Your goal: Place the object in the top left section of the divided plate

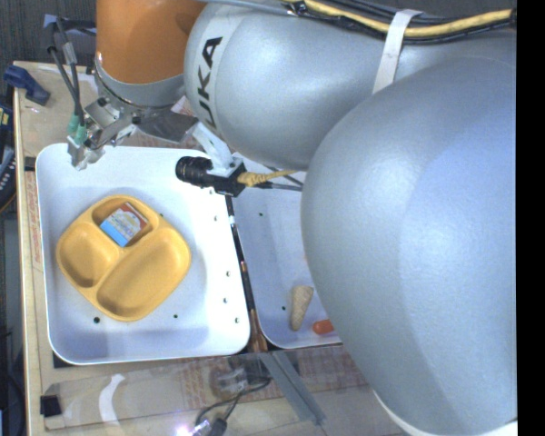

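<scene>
Here, the yellow three-section plastic plate (123,257) is lying in the left shallow white bin (54,334). A small blue-and-red packet (123,224) is sitting inside the plate's top compartment, the one nearest the bin's far edge. The grey arm with the orange band (141,25) is reaching across from the right, and its two-finger gripper (84,143) is hanging over the far-left corner of that bin, well apart from the plate; whether it is parted or closed cannot be told. Nothing is visible between its tips. To the right of the plate, the second white bin (277,243) is holding a beige elongated object (300,307) and a small orange piece (322,327) just beside it.
</scene>
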Robot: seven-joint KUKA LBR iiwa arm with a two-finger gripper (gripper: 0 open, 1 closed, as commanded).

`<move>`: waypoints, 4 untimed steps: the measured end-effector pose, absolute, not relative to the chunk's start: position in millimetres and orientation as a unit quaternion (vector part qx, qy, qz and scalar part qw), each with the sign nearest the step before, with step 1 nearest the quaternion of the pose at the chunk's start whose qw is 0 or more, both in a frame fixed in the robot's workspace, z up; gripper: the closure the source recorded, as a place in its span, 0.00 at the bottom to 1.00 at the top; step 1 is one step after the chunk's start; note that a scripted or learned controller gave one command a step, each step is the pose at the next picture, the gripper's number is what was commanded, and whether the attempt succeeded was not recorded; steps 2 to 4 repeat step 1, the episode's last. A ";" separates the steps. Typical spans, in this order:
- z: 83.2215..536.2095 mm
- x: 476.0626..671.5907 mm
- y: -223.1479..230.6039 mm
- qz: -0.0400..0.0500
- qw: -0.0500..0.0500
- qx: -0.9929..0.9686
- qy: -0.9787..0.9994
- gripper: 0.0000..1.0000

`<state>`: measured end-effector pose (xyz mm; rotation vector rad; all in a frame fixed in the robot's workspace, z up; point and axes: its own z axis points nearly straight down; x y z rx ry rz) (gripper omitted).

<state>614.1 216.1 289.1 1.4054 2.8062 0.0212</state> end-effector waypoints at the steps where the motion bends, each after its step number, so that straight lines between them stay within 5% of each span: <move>1: 289.1 614.0 216.3 0.007 0.001 0.448 0.894 0.00; 4: 289.1 614.0 216.3 0.007 0.001 0.448 0.894 0.00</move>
